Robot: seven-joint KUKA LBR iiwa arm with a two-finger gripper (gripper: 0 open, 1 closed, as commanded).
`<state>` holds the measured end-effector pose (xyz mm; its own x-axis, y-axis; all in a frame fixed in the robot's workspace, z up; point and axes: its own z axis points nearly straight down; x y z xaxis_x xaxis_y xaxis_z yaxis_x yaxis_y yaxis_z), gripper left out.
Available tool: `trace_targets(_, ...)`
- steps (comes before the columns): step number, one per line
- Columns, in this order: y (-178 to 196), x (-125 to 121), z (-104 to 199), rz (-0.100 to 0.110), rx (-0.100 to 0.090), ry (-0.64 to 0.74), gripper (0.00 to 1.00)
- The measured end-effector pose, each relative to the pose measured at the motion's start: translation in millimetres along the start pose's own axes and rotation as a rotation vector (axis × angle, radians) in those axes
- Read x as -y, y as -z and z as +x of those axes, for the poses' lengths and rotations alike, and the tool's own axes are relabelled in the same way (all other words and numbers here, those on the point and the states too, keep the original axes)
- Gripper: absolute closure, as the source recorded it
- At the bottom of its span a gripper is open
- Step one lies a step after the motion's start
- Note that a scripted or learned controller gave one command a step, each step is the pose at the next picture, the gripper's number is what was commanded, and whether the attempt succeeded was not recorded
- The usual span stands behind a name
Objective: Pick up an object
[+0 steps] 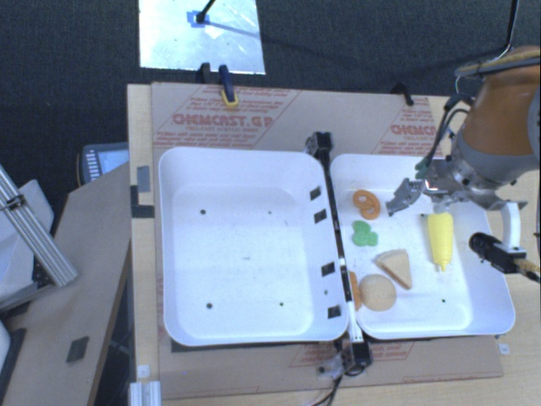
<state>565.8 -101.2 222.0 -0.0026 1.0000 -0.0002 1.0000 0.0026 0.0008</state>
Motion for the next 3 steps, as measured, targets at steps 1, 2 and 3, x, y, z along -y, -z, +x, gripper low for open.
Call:
trace_targets(1,11.0,-0.9,0.1,-0.003,0.000,0.002,1.00)
trace_targets(2,86.7,-12.7,64.6,-0.008,-0.001,0.008,1.00)
trace_targets(3,132.0,39.5,129.0,-0.004,-0.003,0.009,1.00)
